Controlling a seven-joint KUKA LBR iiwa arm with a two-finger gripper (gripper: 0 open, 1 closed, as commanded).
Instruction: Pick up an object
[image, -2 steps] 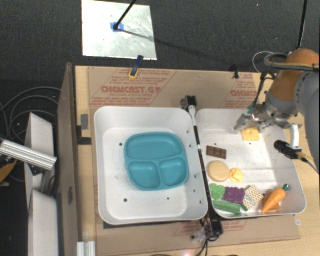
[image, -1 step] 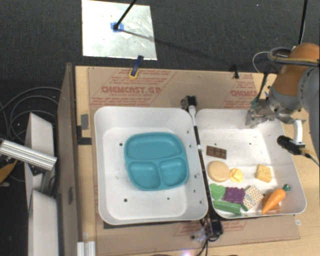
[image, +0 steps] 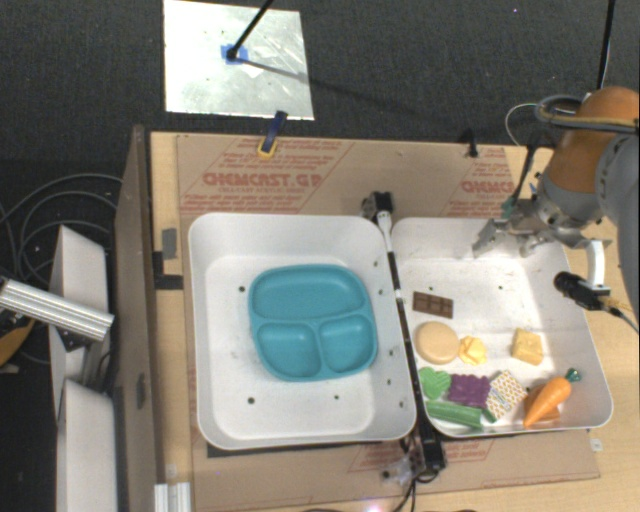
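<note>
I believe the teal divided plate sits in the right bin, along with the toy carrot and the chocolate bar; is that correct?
Not quite. The camera view shows the teal divided plate alone in the left bin. The toy carrot and the chocolate bar do lie in the right bin, as you say.

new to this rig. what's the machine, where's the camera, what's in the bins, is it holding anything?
One fixed camera looks down at a slant on a bench with two white bins. The grey and orange arm reaches in from the right; its gripper hangs over the right bin's far end, nothing visible between its fingers. The left bin holds a teal divided plate. The right bin holds toy food near its front: chocolate bar, round biscuit, cheese cube, carrot, some green and purple pieces.
</note>
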